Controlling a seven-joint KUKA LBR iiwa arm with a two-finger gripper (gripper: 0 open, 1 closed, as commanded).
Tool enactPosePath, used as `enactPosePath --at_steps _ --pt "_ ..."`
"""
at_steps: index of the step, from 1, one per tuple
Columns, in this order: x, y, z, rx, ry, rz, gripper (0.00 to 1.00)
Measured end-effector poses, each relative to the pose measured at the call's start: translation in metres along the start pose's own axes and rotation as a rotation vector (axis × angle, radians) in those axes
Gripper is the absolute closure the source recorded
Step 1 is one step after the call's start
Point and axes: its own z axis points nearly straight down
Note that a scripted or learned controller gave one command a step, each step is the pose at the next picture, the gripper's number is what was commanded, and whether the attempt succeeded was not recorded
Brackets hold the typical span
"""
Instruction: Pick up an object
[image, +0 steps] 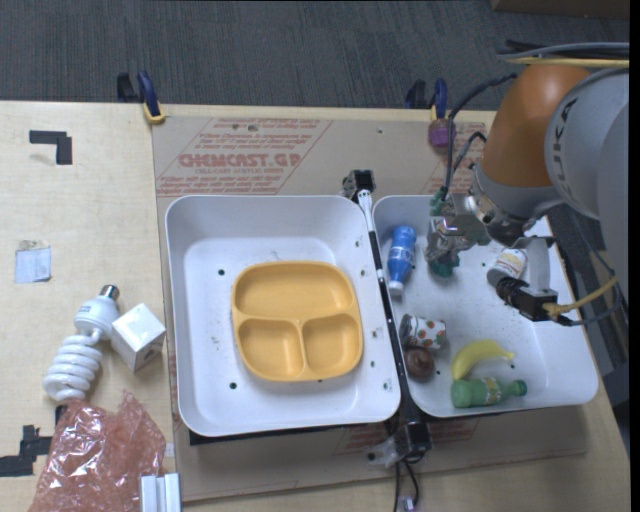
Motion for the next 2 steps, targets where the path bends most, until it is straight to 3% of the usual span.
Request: enactPosePath --at_steps 1,2 --pt "0.000 0.000 0.000 0.000 0.000 0.000 0.00" --pt "-0.062 0.011 0.100 0.001 0.000 0.002 0.00"
